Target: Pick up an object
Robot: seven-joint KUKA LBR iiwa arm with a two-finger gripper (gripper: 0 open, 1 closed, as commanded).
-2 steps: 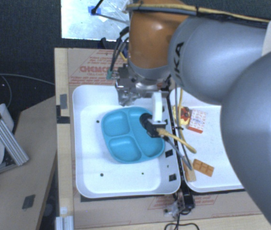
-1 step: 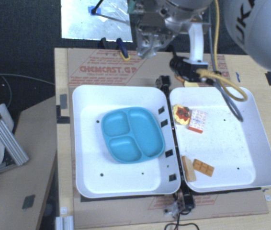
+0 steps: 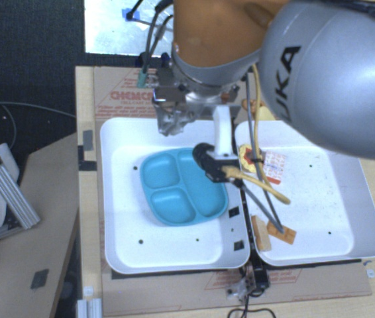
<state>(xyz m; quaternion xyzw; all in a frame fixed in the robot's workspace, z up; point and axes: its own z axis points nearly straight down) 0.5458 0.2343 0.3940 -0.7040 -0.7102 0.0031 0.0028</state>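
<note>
A turquoise plate (image 3: 181, 194) is seen lying flat in the left bin (image 3: 121, 244), set toward that bin's middle and right, with its right edge close to the wall shared with the right bin (image 3: 346, 224). The plate is a rounded rectangle, turned at a slant to the bin's sides, and is divided by raised ridges into shallow compartments. Its surface is plain and glossy.

The gripper (image 3: 172, 121) is held above the far rim of the left bin, just beyond the plate's far edge and apart from it. Whether the jaws are spread or pressed together cannot be told. Nothing is seen between them.

In the right bin a white packet (image 3: 274, 167) with red print is seen near the left wall, and a tan block (image 3: 262, 233) lies at the near left corner. Both bins are carried on a printed cardboard sheet (image 3: 118, 93) on the bench (image 3: 45, 177).
</note>
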